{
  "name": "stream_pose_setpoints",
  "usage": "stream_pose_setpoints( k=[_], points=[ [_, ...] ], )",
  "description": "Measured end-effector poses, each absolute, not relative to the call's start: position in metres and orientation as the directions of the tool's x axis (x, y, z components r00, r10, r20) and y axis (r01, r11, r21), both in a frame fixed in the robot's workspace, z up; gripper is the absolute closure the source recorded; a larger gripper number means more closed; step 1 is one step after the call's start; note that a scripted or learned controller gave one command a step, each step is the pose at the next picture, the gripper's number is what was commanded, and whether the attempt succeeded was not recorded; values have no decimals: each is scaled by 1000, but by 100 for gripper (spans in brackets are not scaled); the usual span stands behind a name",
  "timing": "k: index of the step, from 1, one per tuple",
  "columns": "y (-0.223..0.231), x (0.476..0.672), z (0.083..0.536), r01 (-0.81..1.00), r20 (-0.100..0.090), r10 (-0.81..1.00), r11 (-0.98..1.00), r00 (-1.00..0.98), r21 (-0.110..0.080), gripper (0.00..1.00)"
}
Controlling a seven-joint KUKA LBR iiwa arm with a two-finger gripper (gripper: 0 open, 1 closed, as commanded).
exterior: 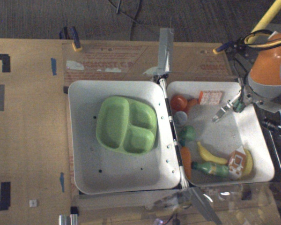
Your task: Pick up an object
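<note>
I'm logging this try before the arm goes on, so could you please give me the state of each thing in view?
green divided plate: right way up, in the left bin, nothing in it
gripper: above the right bin, holding nothing
bananas: lying flat in the right bin
green bottle: on its side
small carton: tipped against a banana
tomato: resting in the corner

You've got a yellow banana [211, 156] lying flat in the right bin [239, 130], a green bottle [211, 169] on its side just below it.
</note>
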State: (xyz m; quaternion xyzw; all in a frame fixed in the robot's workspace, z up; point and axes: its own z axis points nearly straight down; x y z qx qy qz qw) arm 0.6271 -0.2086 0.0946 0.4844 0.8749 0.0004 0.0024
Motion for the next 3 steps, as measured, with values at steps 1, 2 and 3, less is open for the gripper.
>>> stream_pose_setpoints(
  k=[1, 2, 3],
  points=[
    [-223, 668, 235, 892, -3, 892, 452, -452, 2, 0],
    [-193, 597, 109, 878, 0, 878, 478, -478, 0, 0],
    [-132, 595, 177, 998, -1, 998, 57, -57, 0, 0]
  ],
)
